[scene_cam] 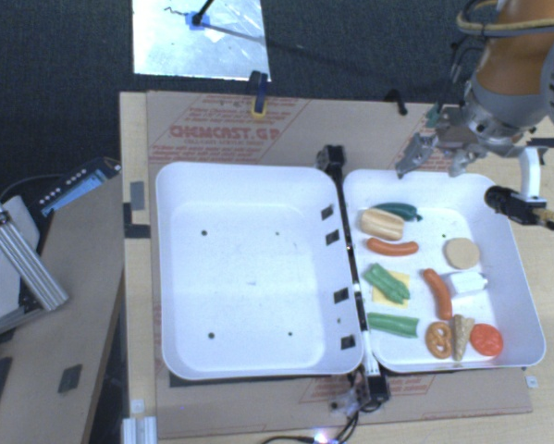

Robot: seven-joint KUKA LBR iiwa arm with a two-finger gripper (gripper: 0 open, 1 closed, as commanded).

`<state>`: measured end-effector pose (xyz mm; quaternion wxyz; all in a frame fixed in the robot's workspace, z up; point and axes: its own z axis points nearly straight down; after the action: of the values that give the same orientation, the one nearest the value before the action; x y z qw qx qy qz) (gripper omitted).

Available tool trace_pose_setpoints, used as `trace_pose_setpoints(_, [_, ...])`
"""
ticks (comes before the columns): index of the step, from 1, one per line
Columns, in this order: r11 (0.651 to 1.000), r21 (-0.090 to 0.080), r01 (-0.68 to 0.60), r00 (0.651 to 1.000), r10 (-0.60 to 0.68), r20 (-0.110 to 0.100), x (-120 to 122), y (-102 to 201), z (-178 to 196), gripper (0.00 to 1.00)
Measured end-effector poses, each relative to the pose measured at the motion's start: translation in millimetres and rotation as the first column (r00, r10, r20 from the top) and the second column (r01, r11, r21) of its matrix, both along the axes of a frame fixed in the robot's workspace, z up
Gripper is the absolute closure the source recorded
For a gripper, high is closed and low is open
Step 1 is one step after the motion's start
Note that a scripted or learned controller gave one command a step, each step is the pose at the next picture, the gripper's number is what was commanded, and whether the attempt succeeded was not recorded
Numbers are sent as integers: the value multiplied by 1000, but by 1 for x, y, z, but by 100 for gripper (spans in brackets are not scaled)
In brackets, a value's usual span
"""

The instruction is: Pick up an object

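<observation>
Fingers (415,158) of the gripper (438,160) stand apart, we judge, gripping nothing, above the right bin's (526,289) 12 o'clock rim; the arm's top is cut off. Toy food crowds that bin: bun (381,222) at 11, tomato (486,339) at 5, pretzel (437,339) beside it. We see the left bin (179,276) at 9.

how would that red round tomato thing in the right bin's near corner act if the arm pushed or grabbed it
The tomato looks round and smooth, so it may roll or slip from a pinch. It lies beside the pretzel near the right bin wall, so a push would probably jam it there. It is probably light, being toy-like.
</observation>
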<state>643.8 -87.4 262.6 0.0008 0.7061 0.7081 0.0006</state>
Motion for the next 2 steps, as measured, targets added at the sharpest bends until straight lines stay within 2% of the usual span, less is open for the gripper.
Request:
trace_pose_setpoints(1, [1000, 2, 3, 1000, -3, -9, -53, -12, -168, 0])
trace_pose_setpoints(2, [1000, -1, 1, 1000, -1, 2, -49, -12, -150, 100])
